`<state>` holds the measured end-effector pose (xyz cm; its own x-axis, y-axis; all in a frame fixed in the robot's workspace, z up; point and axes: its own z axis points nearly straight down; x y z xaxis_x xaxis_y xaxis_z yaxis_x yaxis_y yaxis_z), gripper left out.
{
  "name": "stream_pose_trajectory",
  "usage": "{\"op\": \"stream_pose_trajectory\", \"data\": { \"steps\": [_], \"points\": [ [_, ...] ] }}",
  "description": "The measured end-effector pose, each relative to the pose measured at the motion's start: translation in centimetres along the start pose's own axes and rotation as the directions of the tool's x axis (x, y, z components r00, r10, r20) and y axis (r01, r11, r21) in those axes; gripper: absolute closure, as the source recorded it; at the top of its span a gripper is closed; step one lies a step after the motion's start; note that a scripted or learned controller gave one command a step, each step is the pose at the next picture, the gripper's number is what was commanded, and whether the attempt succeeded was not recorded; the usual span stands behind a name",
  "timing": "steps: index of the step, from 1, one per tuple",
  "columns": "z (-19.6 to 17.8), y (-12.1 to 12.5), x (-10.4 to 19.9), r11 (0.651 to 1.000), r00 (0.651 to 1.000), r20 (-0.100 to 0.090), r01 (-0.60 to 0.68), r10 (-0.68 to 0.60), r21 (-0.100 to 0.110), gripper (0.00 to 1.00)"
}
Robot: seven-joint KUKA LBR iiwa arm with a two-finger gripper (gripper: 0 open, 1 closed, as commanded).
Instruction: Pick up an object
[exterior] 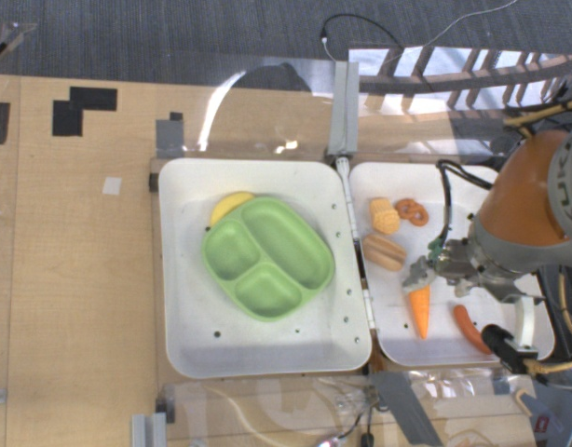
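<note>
Carrot (420, 313): lay in the right bin (537, 347), near its front edge. Gripper (428, 273) sat over its thick end; finger spread could not be told. Risk: closing off-centre, the tapered carrot slipping toward the sausage (469, 328).

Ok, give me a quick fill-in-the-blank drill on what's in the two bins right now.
1. The green divided tray lies in the ____ bin.
2. The yellow thing peeking out from under the tray's far edge is coloured ____.
3. The gripper sits just above the wide end of the ____ in the right bin.
4. The pretzel lies beside the ____.

Missing words: left; yellow; carrot; corn cob
</note>
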<state>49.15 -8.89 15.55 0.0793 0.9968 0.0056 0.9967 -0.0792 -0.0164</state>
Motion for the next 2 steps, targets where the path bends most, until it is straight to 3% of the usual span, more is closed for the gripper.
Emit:
{"op": "stream_pose_trajectory", "data": {
  "steps": [1, 2],
  "points": [
    [6.61, 1.24, -2.71, 1.000, 1.000, 0.002, 0.000, 0.000, -0.024, 0.00],
    [5.66, 1.47, -2.62, 1.000, 1.000, 0.002, 0.002, -0.002, -0.028, 1.00]
  ]
}}
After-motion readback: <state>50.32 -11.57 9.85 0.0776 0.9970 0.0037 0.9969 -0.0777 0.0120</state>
